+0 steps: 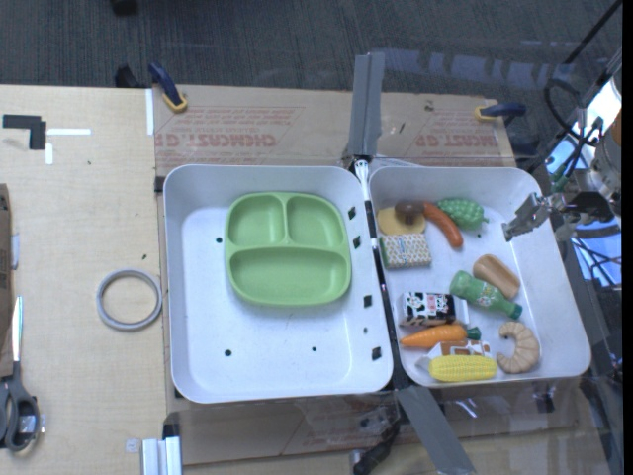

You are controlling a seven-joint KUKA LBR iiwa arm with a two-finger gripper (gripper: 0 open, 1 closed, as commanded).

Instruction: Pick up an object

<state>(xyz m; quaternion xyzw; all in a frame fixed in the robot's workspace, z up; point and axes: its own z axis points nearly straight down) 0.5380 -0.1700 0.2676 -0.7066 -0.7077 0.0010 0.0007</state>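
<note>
Gripper [521,220] hovers at the right bin's [554,295] upper-right edge, fingers spread and holding nothing, bread roll [497,275] just below-left.

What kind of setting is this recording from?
Probably a robotics lab bench: two white bins clamped to a cardboard-covered wooden table, toy food as test objects, and a gripper at the right bin's edge.
</note>
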